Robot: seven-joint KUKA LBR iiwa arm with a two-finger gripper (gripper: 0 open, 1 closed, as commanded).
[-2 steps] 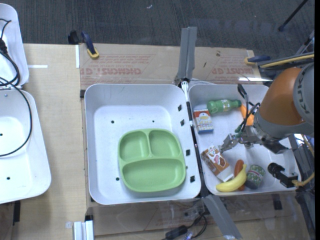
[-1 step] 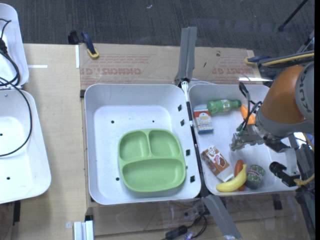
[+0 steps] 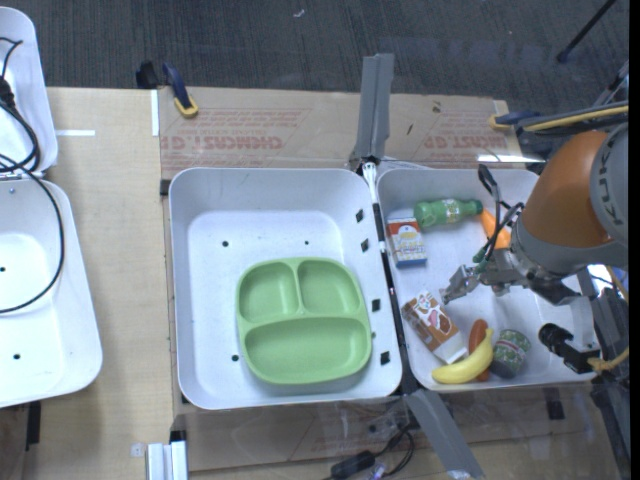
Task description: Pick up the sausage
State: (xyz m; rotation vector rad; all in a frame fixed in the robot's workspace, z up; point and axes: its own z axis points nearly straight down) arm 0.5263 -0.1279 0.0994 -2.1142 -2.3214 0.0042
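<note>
Green divided plate (image 3: 300, 320) sits in left bin (image 3: 190, 268). Right bin (image 3: 440, 180) holds the rest: red sausage (image 3: 478, 335) near front wall, touching banana (image 3: 464, 365), long axis approx front-to-back. Gripper (image 3: 462, 284) hovers just behind it, fingers apart, nothing betw. them.

Red sausage (image 3: 479, 334) (beside banana (image 3: 464, 364))

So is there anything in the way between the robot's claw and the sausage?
In the camera view, bare white bin floor lies between the gripper and the sausage. The brown snack box sits just left of that stretch.
</note>
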